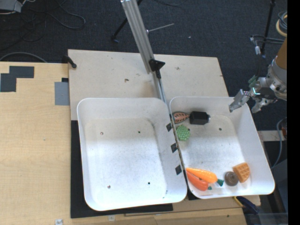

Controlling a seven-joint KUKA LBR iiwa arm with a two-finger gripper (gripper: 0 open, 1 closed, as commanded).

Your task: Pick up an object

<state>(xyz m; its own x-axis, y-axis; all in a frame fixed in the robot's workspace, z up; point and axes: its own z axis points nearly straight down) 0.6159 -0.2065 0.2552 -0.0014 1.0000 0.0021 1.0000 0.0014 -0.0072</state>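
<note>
Alu. rail (pixel 140 36), cables (pixel 28 3) on floor

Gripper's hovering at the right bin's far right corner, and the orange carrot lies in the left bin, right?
Not quite. The camera view shows the orange carrot in the right bin, near its front edge. The gripper does hover at that bin's far right corner.

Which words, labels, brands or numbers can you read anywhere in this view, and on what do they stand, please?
None can be read.
Checkered marker atop the slanted metal post: a pattern, no letters.
Black block in the right bin: any marking is too small to tell.
</note>
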